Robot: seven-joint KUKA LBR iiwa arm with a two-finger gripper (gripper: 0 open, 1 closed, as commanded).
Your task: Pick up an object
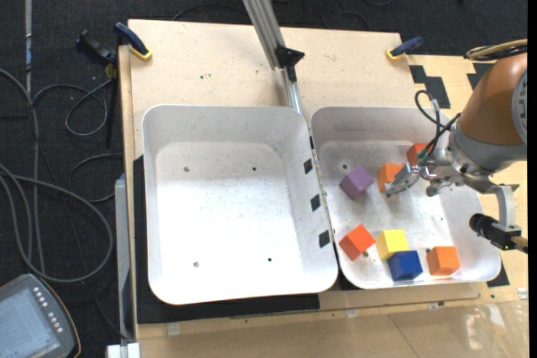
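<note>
The right bin (470, 268) holds blocks: nearest, blue (405, 266), yellow (391, 243) and two orange (358, 241) (443, 261); farther, purple (357, 181). The gripper (405, 182) touches another orange block (389, 175); its grip I cannot tell. The left bin (168, 197) sits beside.

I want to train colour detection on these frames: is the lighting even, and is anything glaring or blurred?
Camera view: even, soft light on both bins; the left bin shows no glare; blocks such as the blue block and purple block look sharp with faint shadows; the tool is slightly soft; a mild sheen marks the bench's bottom right edge.
</note>
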